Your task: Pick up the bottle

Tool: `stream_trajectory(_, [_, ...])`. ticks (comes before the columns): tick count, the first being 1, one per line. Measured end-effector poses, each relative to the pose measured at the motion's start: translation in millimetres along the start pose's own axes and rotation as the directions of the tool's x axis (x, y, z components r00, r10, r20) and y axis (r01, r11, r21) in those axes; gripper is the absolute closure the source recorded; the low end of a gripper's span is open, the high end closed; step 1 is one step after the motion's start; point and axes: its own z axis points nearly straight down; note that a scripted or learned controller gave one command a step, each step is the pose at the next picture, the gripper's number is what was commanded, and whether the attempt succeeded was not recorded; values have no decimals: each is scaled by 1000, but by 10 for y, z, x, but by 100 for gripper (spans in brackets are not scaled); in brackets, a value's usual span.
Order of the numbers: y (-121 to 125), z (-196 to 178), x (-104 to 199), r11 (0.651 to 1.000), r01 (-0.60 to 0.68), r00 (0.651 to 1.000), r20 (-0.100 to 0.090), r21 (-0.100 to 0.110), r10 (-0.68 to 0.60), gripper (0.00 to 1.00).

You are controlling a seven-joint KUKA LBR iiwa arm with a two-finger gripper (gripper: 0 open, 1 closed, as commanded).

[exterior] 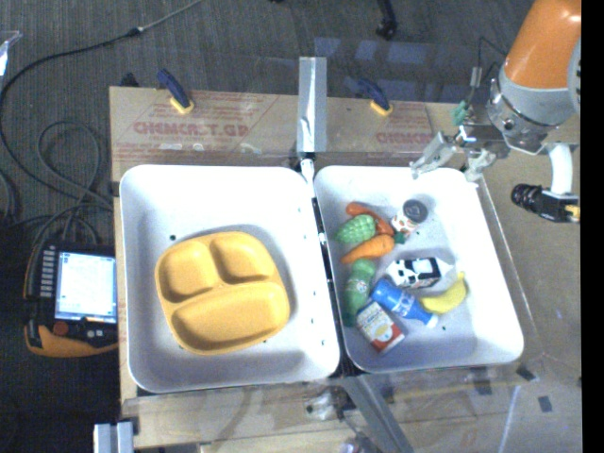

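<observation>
While gripper [451, 155] hovers at the bin's far rim, bottle [402, 303] lies well apart.

this looks like a robotics lab. an industrial arm [543, 55] with an orange band reaches over a counter [217, 125] topped with a clamped board, blue clamps [173, 88] gripping its far edge. two white bins [142, 206] sit side by side, a teach pendant [75, 300] (screen lit) lies on grey carpet, and cables [57, 159] trail nearby.
</observation>
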Motion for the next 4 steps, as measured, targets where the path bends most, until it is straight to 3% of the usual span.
stream_trajectory(1, [-3, 1530, -270, 990, 144, 990, 0, 0, -144, 0])
stream_trajectory(2, [-641, 1876, 209, 982, 186, 983, 7, -12, -186, 0])
stream_trajectory(3, [-1393, 1872, 134, 993, 113, 994, 6, -15, -113, 0])
stream_trajectory(4, [-1407, 1873, 456, 984, -177, 984, 6, -23, 177, 0])
